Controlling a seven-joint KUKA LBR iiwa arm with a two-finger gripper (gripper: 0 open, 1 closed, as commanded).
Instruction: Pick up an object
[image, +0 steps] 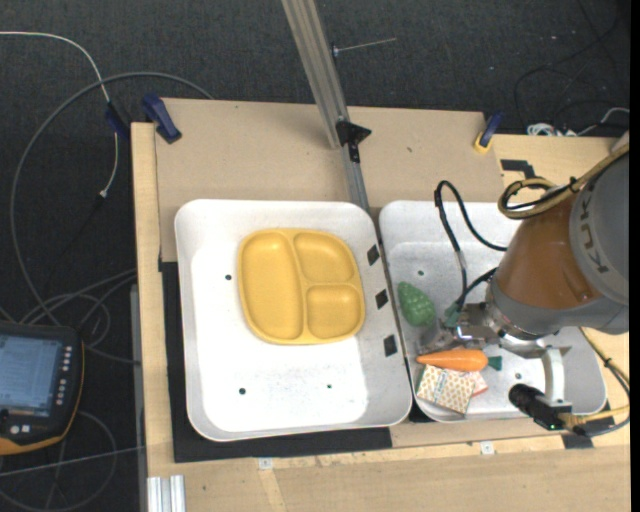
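The pincer (468, 328) hangs low in the right bin (440, 225), just above the toy carrot (452, 359); whether it is released or clenched I cannot tell. This looks like the approach step. Next it needs to settle squarely over the carrot and grip.

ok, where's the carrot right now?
The carrot lies in the right bin, near its front left corner, just behind the patterned packet and in front of the green object, beside the arm's wrist.

divided tray (300, 285) in left bin (200, 330), carrot (452, 359) — right bin (420, 225)
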